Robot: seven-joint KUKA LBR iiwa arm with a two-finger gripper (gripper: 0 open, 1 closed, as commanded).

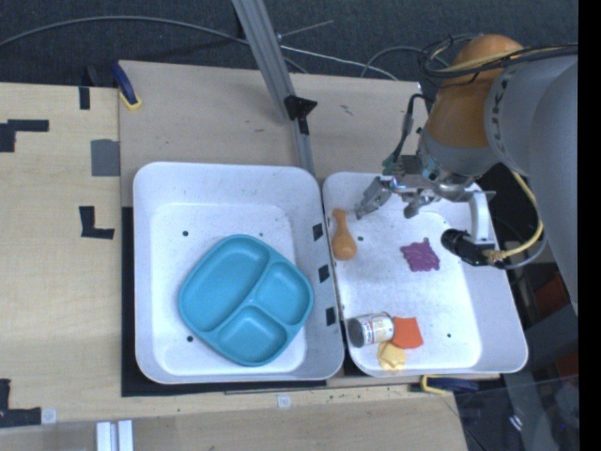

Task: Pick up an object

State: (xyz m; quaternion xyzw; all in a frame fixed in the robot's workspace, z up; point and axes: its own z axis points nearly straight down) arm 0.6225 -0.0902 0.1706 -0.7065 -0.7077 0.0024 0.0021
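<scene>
Right of the frame's centre sits the right bin [488, 332], its floor mostly bare through the middle, with things kept near its edges. Along its left wall lies an orange peg [344, 237]; a purple scrap [420, 255] lies toward the centre right; in the lower left corner a metal can [372, 329] rests on its side, touching an orange block [408, 332], with a yellow piece [392, 356] just below them. Filling much of the left bin [155, 214] is a blue tray [246, 299]. Above the right bin's upper edge hangs the claw [394, 201], fingers spread apart and holding nothing. Just below and left of it lies the peg; the scrap lies just below and right, both apart from the fingers.
</scene>
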